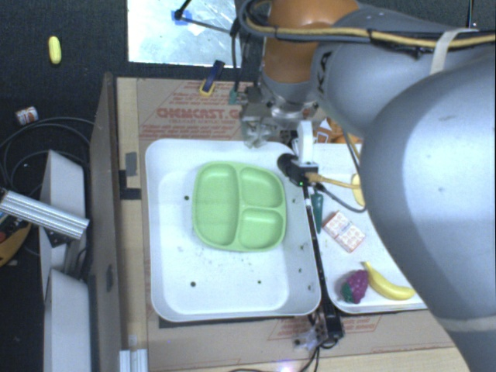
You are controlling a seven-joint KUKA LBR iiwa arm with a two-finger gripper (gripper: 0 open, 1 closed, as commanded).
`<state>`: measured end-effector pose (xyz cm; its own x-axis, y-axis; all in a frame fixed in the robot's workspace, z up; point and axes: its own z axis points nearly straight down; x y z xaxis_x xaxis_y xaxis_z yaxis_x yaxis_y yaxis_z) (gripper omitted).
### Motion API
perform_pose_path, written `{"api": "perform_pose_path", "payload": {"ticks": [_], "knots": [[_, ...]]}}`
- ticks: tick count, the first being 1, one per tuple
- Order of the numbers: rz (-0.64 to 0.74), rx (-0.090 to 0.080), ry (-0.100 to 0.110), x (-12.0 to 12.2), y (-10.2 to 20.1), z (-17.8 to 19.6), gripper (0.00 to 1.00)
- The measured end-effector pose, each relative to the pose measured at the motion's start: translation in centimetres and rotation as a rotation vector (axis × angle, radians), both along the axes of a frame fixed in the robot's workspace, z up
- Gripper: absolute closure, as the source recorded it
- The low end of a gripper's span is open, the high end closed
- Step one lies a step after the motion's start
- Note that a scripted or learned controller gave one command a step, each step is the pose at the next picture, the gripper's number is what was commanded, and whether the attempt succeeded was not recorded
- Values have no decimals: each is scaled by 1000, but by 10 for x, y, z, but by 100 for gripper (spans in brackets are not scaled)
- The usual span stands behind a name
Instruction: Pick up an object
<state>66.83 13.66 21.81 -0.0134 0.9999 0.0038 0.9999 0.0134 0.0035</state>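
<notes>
The bulky grey arm (434, 169) fills the right side of the view and hides most of the right bin (341, 304), of which a near-left strip shows. On that strip lie a yellow banana (385, 284) and, touching its left end, a purple bunch of grapes (356, 285). A little farther back sits a small pink-and-white waffle-patterned block (343, 232), tilted, its right edge close to the arm's outline. Beyond it a curved yellow piece (357, 192) peeks out from under the arm; too little shows to say what it is.

The left bin (174, 285) is seen whole. A green divided plate (238, 206) with three compartments lies flat in its far half, and small dark specks dot the bare floor nearer the camera. A dark rod-like thing (313, 208) runs along the wall between the two bins, with a green-tipped part near its far end; its shape is hard to read.

Farther back, the gripper (257, 136) hangs below the orange band (306, 22), over the far rim of the left bin, just beyond the plate's far edge. Its tips blur into the white rim, so whether they are apart or together cannot be told, and nothing can be seen held there. Behind it lies brown cardboard (186, 107) with red print.
</notes>
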Motion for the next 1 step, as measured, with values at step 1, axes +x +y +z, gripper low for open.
{"api": "perform_pose_path", "payload": {"ticks": [1], "knots": [[-1,0,8,-66,71,-25,100]]}}
